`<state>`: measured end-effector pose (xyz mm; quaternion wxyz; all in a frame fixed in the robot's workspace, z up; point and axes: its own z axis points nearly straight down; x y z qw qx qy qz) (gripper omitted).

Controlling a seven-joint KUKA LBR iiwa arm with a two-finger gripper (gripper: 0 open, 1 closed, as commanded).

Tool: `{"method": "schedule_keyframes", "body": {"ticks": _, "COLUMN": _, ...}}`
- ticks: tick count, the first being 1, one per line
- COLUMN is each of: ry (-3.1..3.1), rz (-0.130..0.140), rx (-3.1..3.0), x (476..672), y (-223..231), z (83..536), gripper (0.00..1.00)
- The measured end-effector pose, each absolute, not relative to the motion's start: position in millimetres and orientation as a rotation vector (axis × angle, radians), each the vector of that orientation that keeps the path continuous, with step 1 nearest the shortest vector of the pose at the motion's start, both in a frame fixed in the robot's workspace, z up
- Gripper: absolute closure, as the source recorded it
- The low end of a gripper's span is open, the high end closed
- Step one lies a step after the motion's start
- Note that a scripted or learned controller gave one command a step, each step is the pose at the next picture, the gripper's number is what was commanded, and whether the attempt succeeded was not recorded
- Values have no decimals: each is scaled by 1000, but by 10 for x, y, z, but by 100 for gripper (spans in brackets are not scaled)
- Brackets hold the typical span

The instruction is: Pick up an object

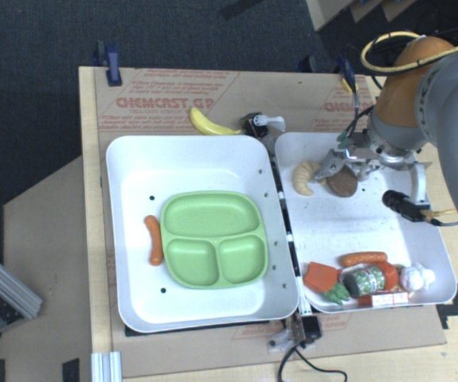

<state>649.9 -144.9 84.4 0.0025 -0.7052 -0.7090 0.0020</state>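
**Hand over the right bin's far end**

From left, you see a carrot (154,240) beside the green tray (213,238) in the left bin (125,165). In the right bin (372,229), a croissant (303,177) lies just beside a brown object (342,185); the hand (342,169) sits over that object, its spread fingers flanking it.

A wooden bench (93,173), covered by a brown printed sheet (165,98), carries two shallow white bins side by side: the left bin (125,213) and the right bin (436,253). A yellow banana (211,123) lies directly on the sheet just behind the left bin, with blue clamps (111,62) gripping the bench's far edge.
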Motion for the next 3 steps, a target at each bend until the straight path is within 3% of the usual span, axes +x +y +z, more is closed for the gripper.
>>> {"method": "schedule_keyframes", "body": {"ticks": 1, "ry": -2215, "rz": 58, "rx": -2207, "x": 6593, "y": -1060, "z": 844, "gripper": 0}}
{"method": "schedule_keyframes", "body": {"ticks": 2, "ry": -2203, "rz": 41, "rx": -2202, "x": 6591, "y": -1145, "z": 829, "gripper": 0}}
{"method": "schedule_keyframes", "body": {"ticks": 3, "ry": -2209, "rz": 36, "rx": -2203, "x": 6608, "y": -1131, "z": 950, "gripper": 100}}
